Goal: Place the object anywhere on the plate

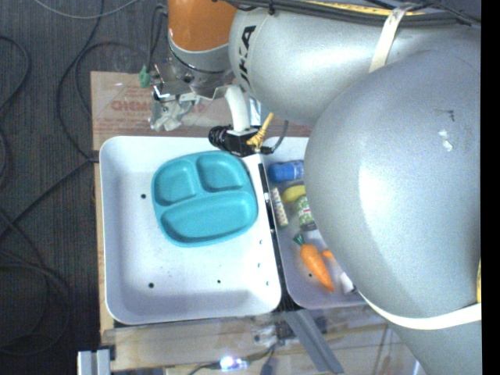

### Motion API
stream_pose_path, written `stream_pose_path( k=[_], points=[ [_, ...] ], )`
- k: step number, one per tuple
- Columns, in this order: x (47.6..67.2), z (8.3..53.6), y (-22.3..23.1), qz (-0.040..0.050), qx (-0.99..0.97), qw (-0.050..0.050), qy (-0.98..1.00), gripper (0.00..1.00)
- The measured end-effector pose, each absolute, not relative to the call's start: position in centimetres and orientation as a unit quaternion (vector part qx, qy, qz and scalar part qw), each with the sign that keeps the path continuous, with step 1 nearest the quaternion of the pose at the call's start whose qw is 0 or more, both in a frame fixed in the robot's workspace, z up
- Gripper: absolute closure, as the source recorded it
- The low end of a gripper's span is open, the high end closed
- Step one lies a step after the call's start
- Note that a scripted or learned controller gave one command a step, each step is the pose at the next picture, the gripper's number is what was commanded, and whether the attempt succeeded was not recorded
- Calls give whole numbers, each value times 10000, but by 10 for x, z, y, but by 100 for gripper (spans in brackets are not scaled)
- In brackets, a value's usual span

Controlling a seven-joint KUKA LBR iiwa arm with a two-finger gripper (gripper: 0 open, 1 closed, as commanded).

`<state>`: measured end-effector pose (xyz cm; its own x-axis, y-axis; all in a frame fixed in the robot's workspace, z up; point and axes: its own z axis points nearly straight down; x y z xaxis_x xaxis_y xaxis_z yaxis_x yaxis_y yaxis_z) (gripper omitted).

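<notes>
A turquoise plate (205, 198) with three compartments lies in the left white bin (125, 287), toward its far side, and nothing rests on it. My gripper (166, 117) hangs below the orange wrist band, above the cardboard just beyond the left bin's far edge and apart from the plate. In the right bin (291, 291) lie an orange carrot-shaped object (315, 264), a blue object (286, 170) and a yellow object (294, 192). The arm hides much of that bin.
The grey arm body (375, 147) covers the right half of the view. A black connector with a yellow cable (234, 139) hangs over the left bin's far rim. Cardboard (117, 108) lies behind the bins, with dark cables on the floor at left.
</notes>
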<state>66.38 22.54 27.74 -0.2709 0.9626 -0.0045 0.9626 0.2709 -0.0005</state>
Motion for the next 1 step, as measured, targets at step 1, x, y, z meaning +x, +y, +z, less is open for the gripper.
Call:
stream_pose_path(
  k=[1],
  points=[
    [651,245,162,-19,4798,5,8774,100]
  ],
)
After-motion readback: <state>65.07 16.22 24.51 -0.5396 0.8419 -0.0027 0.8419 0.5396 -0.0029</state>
